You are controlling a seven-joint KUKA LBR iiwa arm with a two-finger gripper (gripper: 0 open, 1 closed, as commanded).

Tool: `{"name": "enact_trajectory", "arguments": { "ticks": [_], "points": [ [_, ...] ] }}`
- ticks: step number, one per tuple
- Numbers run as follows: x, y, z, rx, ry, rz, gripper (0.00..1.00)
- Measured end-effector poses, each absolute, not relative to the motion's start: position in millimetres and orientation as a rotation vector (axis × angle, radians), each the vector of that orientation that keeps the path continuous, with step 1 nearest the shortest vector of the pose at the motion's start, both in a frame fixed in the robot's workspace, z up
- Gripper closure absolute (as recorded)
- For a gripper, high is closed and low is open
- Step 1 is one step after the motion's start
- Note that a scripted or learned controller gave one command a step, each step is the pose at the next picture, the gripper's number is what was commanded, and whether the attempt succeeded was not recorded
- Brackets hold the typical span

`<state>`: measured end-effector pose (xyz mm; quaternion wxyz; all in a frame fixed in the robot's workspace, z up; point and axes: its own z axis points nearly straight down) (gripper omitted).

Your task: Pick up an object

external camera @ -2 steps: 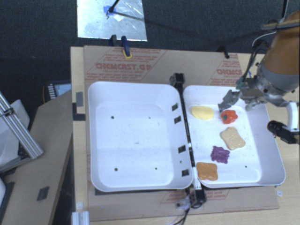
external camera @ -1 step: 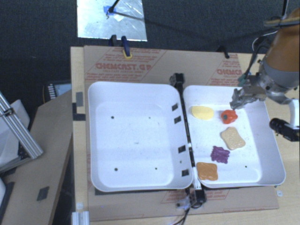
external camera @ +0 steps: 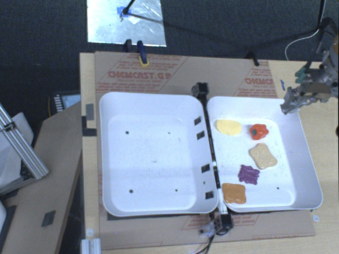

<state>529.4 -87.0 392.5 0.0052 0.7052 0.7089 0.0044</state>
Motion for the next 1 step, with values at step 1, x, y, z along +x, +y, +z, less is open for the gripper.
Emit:
{"name": "enact_trajectory", "arguments": {
  "ticks": [1],
  "points": [
    [485.1,-108.1,514.7,2.208,2.217,0.014,1.0]
  ]
}}
